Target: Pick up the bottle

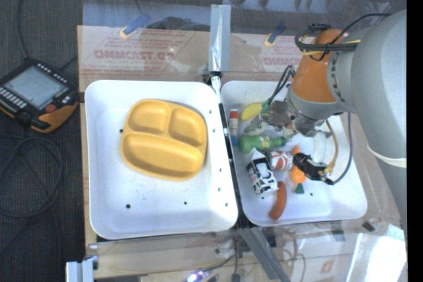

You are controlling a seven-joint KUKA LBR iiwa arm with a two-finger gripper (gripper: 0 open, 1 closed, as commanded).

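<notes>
The hand [281, 121] hangs low in the right bin [344, 205], and I cannot tell how it is set or whether it grips anything. The green bottle [261, 142] lies on its side just below it, perhaps touching. This looks like the reach-and-grasp step; next the hand must close across the bottle's body and lift. Beyond it lie a yellow piece [251, 111] and a sausage [278, 201].

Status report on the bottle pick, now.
Claw low in right bin, above green bottle. Grip unconfirmed. Clutter close around: yellow fruit, sausage.
</notes>
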